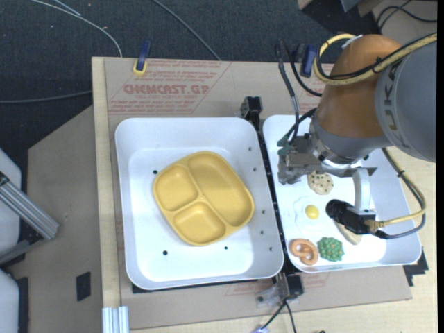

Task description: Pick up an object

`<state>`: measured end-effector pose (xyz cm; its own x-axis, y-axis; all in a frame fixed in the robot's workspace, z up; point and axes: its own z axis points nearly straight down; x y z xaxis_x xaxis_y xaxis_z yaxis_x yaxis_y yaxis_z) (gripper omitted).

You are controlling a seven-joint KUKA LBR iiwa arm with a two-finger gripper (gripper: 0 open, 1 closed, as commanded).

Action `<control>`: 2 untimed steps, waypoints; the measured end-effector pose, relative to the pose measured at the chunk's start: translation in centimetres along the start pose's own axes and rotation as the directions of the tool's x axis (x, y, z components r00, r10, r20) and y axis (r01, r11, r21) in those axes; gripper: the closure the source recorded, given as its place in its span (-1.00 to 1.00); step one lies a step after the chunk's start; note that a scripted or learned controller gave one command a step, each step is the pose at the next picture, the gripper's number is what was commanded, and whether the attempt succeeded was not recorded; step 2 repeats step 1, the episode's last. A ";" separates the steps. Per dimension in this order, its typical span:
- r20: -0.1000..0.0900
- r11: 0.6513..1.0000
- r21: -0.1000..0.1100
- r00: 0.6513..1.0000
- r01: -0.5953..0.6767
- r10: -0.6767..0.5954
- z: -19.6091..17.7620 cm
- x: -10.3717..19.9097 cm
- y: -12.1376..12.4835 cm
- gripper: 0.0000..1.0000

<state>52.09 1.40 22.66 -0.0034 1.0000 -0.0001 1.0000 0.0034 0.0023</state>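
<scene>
Where board (166, 89) reads "CHEMCAST GP", claw (298, 166) over right bin (395, 252), grip unclear

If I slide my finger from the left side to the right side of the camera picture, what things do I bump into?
Left white bin → yellow divided plate → right white bin → pretzel → fried egg → green broccoli.

Dark carpet floor (208, 19) crossed by thin cables (83, 16) surrounds a tan bench board (180, 89) with red lettering.
</scene>
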 end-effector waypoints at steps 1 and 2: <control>-0.001 1.000 0.000 1.000 0.002 -0.002 0.9 5.5 2.0 1.00; -0.001 1.000 0.000 1.000 0.002 -0.002 0.9 5.5 2.0 1.00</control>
